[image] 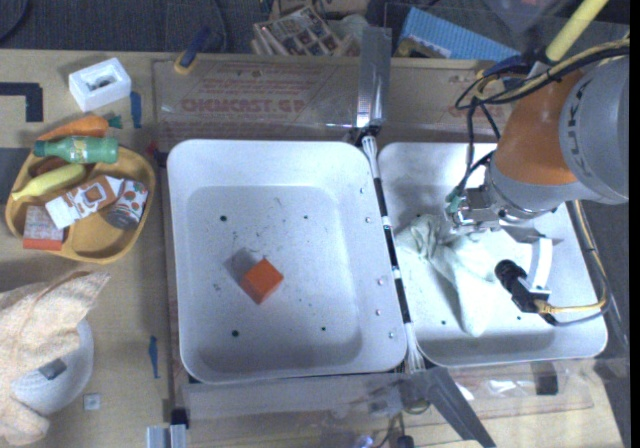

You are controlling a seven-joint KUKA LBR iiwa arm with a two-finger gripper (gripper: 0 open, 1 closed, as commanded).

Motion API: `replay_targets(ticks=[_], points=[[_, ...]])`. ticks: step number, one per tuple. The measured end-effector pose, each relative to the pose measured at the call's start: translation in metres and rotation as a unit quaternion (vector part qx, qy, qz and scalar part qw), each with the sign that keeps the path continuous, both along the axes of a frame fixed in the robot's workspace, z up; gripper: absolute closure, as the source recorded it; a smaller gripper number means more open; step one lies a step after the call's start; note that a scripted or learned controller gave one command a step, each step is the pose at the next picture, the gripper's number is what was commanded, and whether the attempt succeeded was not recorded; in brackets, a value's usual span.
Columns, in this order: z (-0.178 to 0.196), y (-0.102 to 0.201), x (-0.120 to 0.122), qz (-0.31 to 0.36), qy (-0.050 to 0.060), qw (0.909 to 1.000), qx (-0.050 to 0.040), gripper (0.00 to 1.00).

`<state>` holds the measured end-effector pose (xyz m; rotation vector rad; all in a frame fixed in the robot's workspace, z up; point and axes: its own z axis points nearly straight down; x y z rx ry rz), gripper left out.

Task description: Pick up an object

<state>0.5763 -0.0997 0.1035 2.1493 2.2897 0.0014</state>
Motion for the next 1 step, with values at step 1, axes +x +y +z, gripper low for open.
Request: replay_targets(ticks=[1], points=[[0.0168, -0.0515, 0.0398, 0.176, -0.001, 0.9844, -0.0011, 0.0]])
